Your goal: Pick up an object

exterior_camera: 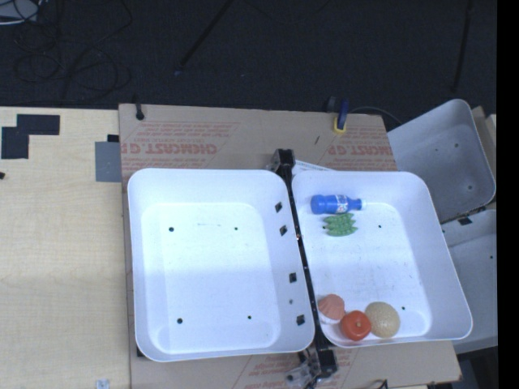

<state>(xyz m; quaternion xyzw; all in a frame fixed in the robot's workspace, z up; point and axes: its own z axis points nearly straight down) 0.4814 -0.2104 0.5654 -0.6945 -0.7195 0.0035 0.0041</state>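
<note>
The right bin [422,217] holds a blue bottle [334,204] lying on its side near the far wall. A small green leafy piece [340,225] lies just in front of it. At the bin's near left corner sit a pale pink shell-like piece [331,305], a red tomato-like ball [355,325] and a beige round object [383,318], close together.
The left bin [146,217] stands beside the right one, joined by a black clamp strip [293,250]. Both rest on a cardboard sheet [243,140]. A grey metal plate [446,156] lies at the right. A yellow-blue clip [341,116] stands at the cardboard's far edge.
</note>
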